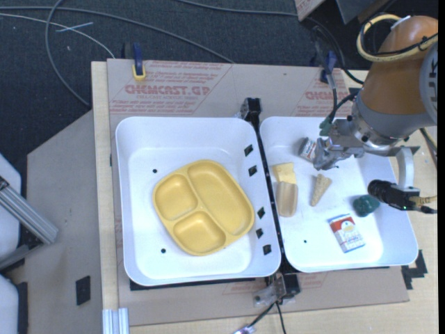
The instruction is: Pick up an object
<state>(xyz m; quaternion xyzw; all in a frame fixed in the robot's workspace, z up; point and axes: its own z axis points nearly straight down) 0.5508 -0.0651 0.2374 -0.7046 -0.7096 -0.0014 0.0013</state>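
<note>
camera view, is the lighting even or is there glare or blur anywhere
Camera view: lighting is soft and fairly even; the white bins look bright but keep their edges; the yellow tray casts only a faint shadow; the gripper and small items beside it look slightly soft; the dark mat behind the bench shows little detail.

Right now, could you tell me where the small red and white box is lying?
The small red and white box lies in the right-hand bin, near its front right, just below the dark green object.
</note>
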